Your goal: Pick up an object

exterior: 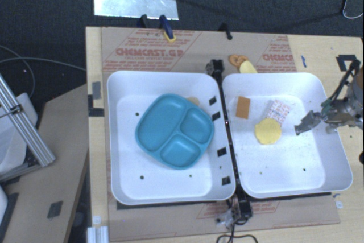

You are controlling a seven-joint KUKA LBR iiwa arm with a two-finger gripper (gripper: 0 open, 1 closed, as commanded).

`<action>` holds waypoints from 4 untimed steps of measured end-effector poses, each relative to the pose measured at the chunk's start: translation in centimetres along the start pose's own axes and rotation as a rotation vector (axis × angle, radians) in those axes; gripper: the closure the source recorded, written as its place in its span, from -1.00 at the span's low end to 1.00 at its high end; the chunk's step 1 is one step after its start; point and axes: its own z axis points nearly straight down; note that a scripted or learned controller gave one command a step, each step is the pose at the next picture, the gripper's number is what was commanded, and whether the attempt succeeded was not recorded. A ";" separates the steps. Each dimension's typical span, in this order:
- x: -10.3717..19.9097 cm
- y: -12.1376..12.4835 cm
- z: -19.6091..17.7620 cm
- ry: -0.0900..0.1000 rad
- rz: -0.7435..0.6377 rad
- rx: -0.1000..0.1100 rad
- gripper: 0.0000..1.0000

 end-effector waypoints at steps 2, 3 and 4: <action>-3.3 -1.1 15.7 0.006 -0.001 -0.003 -1.00; -3.5 -1.3 12.2 -0.001 0.000 -0.002 -1.00; -3.6 -1.1 15.8 -0.003 0.002 -0.006 -1.00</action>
